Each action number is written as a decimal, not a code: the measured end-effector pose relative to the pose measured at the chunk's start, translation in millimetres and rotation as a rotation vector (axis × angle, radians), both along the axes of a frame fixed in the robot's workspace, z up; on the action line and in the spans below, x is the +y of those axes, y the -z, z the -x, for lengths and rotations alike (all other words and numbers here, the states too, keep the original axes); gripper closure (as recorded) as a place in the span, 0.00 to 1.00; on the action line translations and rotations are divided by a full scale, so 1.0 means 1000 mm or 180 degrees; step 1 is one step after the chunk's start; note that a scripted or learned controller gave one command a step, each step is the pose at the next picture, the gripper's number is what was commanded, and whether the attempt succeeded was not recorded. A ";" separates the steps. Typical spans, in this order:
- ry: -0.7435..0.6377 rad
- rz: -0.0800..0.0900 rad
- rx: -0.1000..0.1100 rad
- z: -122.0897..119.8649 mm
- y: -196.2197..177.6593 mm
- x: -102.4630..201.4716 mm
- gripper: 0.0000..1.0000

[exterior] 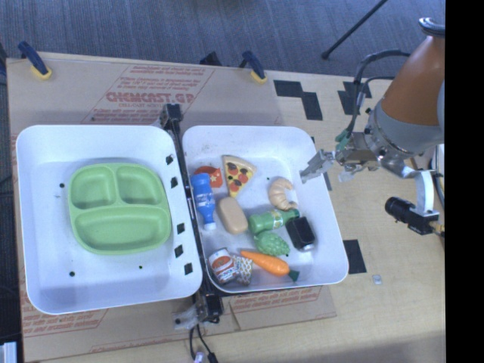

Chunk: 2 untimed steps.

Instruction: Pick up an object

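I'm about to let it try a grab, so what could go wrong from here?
The toys lie packed together: closing on the croissant could nudge the green bottle beside it. The claw hovers over the right bin's rim, so a straight descent might strike it. The carrot rests against the near wall, leaving little room.

Two bins sit side by side: the left bin (30, 225) holds a divided tray (119, 206); the right bin (321, 203) holds crowded toy food, a pizza slice (237, 174) behind a carrot (266, 262) near its front.
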State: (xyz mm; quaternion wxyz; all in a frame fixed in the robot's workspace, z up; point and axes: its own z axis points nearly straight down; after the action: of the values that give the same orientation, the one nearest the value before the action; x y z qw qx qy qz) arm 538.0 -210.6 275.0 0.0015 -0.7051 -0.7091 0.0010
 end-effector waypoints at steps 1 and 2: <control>0.0003 -0.0004 0.0013 -0.022 0.149 0.050 0.00; -0.0599 0.0014 -0.0017 -0.096 0.181 0.115 0.00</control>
State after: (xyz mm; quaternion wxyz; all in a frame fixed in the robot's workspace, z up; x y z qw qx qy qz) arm 634.4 -95.6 93.5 -0.0021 -0.6353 -0.7722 0.0008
